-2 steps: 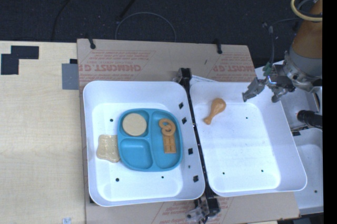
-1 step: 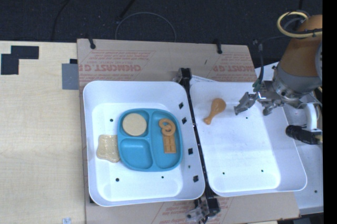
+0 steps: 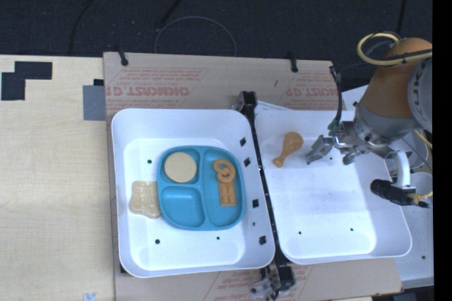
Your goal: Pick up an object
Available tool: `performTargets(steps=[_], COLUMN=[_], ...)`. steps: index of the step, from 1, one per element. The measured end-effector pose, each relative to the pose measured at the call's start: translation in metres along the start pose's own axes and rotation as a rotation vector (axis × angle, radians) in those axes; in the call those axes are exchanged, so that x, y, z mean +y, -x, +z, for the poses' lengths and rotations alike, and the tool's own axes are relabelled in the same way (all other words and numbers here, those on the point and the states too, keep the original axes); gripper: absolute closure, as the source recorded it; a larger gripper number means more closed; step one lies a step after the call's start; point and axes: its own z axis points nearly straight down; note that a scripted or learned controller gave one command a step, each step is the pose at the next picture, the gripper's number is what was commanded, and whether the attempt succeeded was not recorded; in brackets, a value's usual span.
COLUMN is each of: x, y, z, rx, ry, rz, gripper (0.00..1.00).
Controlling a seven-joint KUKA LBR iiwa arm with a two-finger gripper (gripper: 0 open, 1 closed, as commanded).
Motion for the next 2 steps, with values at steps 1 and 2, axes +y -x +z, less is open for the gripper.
performTargets(steps=[1,2], x=[-0.001,0.000], y=[-0.002,0.000], z=[0.054,0.041], rx=[0.000,0.000], ry=[-0.001,0.002], rz=[0.001,0.003], gripper=[0.00,1.00])
